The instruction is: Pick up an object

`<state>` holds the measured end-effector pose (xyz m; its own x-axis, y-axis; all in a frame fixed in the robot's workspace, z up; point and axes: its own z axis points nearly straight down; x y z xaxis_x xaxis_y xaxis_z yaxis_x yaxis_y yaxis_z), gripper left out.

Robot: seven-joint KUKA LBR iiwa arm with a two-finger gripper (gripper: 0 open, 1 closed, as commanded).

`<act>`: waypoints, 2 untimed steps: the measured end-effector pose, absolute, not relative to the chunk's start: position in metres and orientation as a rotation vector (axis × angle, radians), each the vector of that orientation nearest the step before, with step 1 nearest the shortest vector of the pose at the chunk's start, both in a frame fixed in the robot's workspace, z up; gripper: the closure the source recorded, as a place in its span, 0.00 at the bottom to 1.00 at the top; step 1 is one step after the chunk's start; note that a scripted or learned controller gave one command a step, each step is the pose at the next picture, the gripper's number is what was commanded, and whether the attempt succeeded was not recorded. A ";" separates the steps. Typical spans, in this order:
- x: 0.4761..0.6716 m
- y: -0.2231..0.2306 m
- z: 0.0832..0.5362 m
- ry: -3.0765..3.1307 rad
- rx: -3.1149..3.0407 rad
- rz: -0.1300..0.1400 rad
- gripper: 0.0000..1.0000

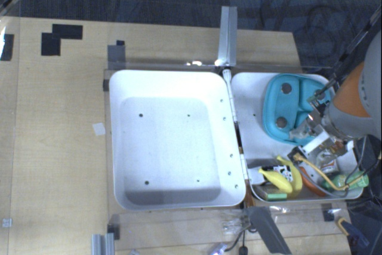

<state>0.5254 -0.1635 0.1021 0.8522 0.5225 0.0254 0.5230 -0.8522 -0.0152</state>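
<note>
A turquoise plastic piece (285, 106) with two round holes lies in the back of the right bin (249, 128). My gripper (308, 131) hangs over that piece's lower right edge, under the grey wrist with the orange band. Whether it touches the piece is unclear. In the front of the same bin lie a yellow banana (280, 178), a small green block (275, 194), an orange curved item (311, 181) and a green item (352, 181) at the right corner. Part of that pile is hidden under the wrist.
The left bin (168, 140) sits beside the right one, sharing a middle rim. A metal post (227, 39) stands behind the seam between the bins. Black marks (59, 37) lie on the wooden bench at far left. Cables trail below the front rim.
</note>
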 end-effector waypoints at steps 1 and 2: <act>0.559 -0.161 0.156 -0.495 -3.103 -0.002 0.00; 0.578 -0.183 0.109 -0.393 -3.096 -0.032 0.00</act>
<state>0.5780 -0.1827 0.1094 0.9681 0.2496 0.0230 0.2500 -0.9681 -0.0180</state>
